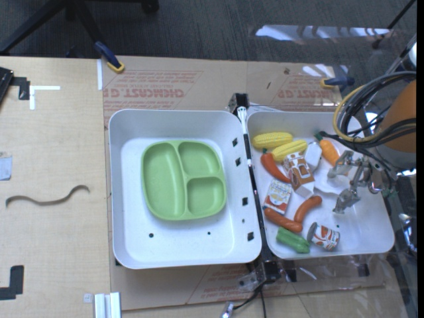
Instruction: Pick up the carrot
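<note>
We see two white bins side by side on the bench. The left bin [126, 244] holds a green divided plate [184, 179] with three compartments. The right bin [381, 234] is crowded with toy food. The carrot [328, 151] lies near the bin's far right corner, orange with a dark green top pointing toward the far wall; a black cable crosses just beside it, and we cannot tell whether it touches the carrot. Two yellow corn cobs [273, 140] lie near the far left of that bin, with a red pepper-like piece [274, 167] just below them and a small printed carton [301, 171] touching it. Nearer us are another small box [279, 197], a sausage [307, 208], a long orange-red piece with a green end [285, 228], and a can [324, 236] on its side. The gripper [351, 181] hangs over the right part of this bin, below and to the right of the carrot and apart from it; its metal parts blur against the white floor, so its shape is hard to make out. The arm's orange band [402, 114] is cut off at the right edge, half hidden behind looping cables [354, 108].
</note>
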Controlling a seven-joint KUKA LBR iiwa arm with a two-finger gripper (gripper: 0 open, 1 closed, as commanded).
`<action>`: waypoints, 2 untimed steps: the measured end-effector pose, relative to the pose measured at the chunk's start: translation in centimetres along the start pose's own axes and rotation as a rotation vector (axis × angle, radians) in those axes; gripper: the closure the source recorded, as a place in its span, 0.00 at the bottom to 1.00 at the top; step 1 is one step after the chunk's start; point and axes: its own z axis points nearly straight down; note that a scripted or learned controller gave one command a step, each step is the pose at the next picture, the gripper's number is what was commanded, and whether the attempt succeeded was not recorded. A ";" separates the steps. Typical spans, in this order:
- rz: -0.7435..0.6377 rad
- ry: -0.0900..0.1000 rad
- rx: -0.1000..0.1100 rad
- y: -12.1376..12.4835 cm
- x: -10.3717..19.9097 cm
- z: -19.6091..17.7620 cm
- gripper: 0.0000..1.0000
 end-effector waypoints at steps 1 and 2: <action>0.055 0.019 -0.001 0.7 -4.6 0.1 0.00; 0.051 -0.007 0.005 0.6 -5.3 -1.4 1.00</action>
